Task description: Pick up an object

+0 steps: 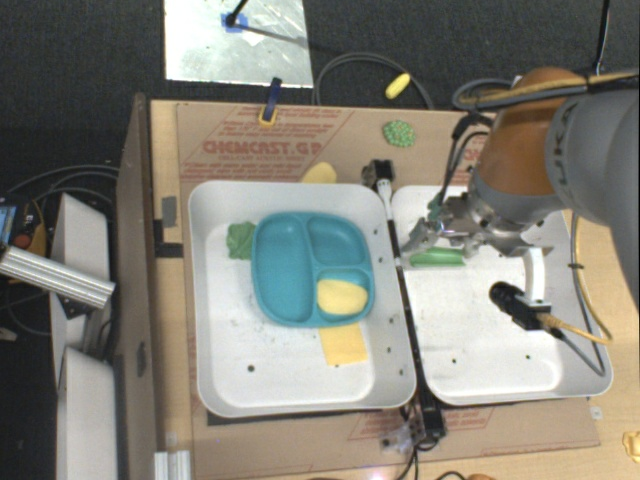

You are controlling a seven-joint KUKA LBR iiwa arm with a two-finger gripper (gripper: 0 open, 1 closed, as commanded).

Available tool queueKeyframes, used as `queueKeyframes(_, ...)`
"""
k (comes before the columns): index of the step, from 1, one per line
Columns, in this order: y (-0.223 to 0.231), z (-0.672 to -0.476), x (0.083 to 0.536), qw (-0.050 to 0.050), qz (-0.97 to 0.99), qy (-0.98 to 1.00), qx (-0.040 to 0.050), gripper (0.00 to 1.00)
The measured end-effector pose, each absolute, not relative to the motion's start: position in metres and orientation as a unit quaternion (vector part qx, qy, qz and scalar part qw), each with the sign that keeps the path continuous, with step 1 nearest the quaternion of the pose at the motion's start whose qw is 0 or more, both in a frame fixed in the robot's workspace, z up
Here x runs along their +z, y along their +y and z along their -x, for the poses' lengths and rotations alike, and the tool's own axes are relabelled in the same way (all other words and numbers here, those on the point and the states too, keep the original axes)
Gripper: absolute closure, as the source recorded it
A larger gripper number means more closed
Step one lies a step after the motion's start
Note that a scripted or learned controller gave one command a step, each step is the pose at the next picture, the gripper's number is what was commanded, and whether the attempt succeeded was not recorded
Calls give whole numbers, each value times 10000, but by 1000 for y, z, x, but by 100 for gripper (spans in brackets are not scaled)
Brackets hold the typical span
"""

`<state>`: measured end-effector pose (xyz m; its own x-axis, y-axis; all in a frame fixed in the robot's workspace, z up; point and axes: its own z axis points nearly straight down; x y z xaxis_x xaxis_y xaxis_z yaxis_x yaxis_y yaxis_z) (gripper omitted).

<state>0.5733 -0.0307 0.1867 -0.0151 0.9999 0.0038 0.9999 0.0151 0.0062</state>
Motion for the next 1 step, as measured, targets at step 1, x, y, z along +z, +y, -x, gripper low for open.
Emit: queueKeyframes(1, -47, -545, 268, 27, -7061, 7081, 25, 100)
